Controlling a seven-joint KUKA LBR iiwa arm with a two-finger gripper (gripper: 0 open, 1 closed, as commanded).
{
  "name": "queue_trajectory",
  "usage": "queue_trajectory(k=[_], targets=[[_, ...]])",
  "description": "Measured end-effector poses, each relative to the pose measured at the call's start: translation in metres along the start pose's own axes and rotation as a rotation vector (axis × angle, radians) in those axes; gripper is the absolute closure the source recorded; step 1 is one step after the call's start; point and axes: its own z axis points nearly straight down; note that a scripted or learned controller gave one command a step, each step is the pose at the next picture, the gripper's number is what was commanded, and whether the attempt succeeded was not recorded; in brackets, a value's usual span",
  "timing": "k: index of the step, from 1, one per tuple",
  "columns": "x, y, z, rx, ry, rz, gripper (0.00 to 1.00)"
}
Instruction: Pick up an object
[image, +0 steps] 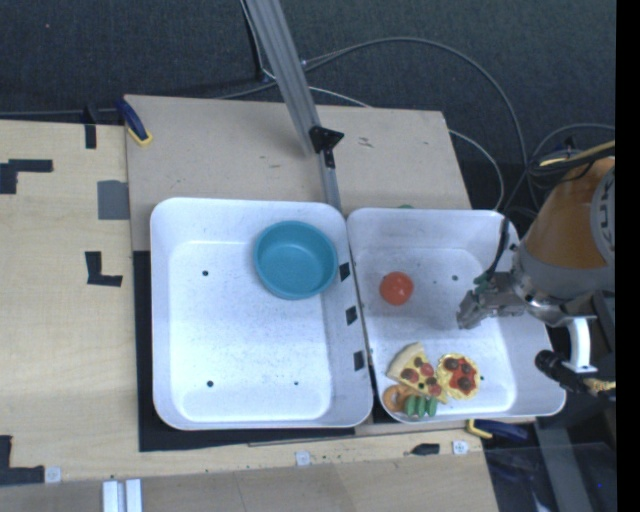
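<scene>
Two shallow white bins sit side by side on the table (250, 130). The left bin (190, 340) holds a blue bowl (295, 260) near its 1 o'clock corner. The right bin (440, 235) holds a small red ball (397, 288) just left of its middle, and at its 6 o'clock edge a cluster of toy food: a pizza slice (412, 366), a round pizza piece (459, 374) and something green (418, 405) on a small plate.

The claw (478, 308) hangs over the right half of the right bin, with nothing visible between its tips; whether it is wide or narrow I cannot tell from this slanted view.

The nearest candidates lie two ways from it. The red ball sits toward 9 o'clock from the claw, apart from it, with bare bin floor between. The round pizza piece lies toward 6 o'clock, about as near. The ball is round, so it has no long axis to line up with; I judge it the simpler target, though it may roll if nudged off-centre. The flat pizza pieces look harder to get under.
</scene>
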Motion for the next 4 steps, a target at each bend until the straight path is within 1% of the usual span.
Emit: queue_trajectory(k=[1, 2, 3, 4], targets=[[0.009, 0.003, -0.058, -0.006, -0.002, -0.001, 1.0], [0.009, 0.004, -0.11, -0.005, -0.002, 0.0, 1.0], [0.051, 0.02, -0.107, -0.001, 0.0, -0.003, 1.0], [0.104, 0.036, -0.097, 0.0, 0.0, -0.004, 1.0]])
